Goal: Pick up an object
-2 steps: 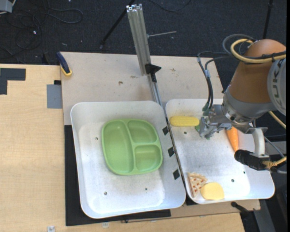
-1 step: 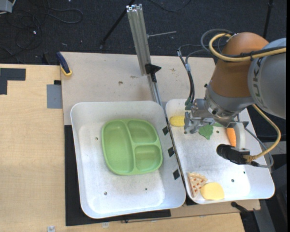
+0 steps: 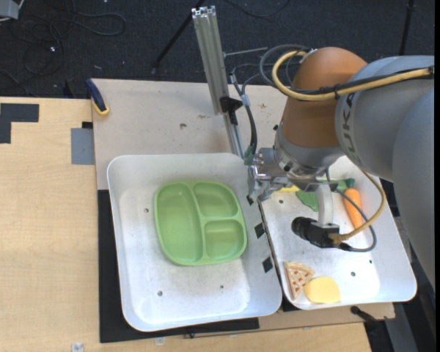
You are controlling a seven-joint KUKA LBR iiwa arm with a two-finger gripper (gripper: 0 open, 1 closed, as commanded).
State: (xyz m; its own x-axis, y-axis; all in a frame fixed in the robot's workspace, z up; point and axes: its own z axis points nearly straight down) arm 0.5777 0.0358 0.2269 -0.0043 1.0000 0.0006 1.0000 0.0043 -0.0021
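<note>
over the inner edge of the right bin (image 3: 381, 288), close to the seam with the left bin (image 3: 132, 284), hangs the end effector (image 3: 266, 184); the bulky wrist hides it from above, so whether it is apart or together cannot be told, and nothing is seen clamped in it.

an orange carrot (image 3: 353, 205) lies in the right bin, to the right of the end effector and apart from it. a small green scrap (image 3: 306, 196) sits between the two. a pizza slice (image 3: 299, 276) and a round yellow piece (image 3: 323, 290) lie touching at the near edge of that bin, well apart from the end effector. a green divided plate (image 3: 200, 222) lies flat in the left bin, just left of the end effector.

both bins rest on a beige board on the desk (image 3: 37, 218), whose pale wood shows at the left with grey patches. dark carpet with loose cables lies beyond, and an aluminium post (image 3: 209, 57) rises behind the bins.

the carrot's long axis runs far to near, slanting slightly right toward the near end, with its green top at the far end. the plate's long axis runs far to near, its two small compartments on the right.
</note>
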